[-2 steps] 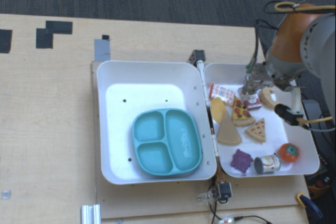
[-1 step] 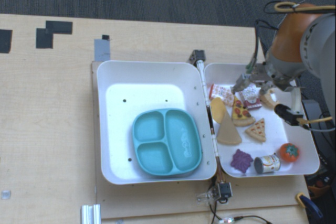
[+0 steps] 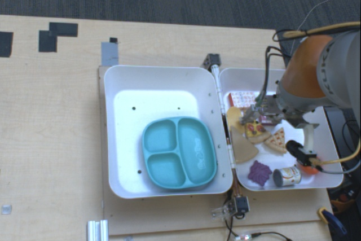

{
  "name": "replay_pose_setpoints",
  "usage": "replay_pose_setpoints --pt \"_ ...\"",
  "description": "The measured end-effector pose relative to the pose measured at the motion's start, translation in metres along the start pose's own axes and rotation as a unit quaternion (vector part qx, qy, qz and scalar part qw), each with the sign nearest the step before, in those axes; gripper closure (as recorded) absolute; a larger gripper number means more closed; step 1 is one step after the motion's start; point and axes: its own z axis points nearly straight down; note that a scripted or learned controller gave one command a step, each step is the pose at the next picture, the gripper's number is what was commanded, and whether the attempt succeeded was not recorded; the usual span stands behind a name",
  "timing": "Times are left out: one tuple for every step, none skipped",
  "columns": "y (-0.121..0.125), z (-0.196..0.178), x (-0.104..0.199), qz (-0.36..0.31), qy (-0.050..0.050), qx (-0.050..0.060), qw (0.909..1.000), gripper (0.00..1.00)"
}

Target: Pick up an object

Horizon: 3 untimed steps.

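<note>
Over the right bin (image 3: 333, 180), the grey arm (image 3: 316, 73) reaches down, its gripper (image 3: 255, 117) low among the clutter; whether it grips anything I cannot tell. Beneath it lie a tan flat piece (image 3: 242, 147), a pizza slice toy (image 3: 276, 141), a red-dotted card (image 3: 242, 100), a purple lump (image 3: 259, 172) and a small can (image 3: 287, 176). Beside it, the left bin (image 3: 121, 178) holds a teal divided plate (image 3: 179, 152).
</note>
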Motion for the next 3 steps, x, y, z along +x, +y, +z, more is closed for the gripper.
replay_pose_setpoints --pt "0.002 -0.011 0.000 -0.001 0.000 -0.002 1.0000 1.00" --pt "0.002 -0.011 0.000 -0.001 0.000 -0.002 1.0000 0.00" --pt "0.003 -0.022 0.001 -0.002 0.000 -0.003 1.0000 1.00"
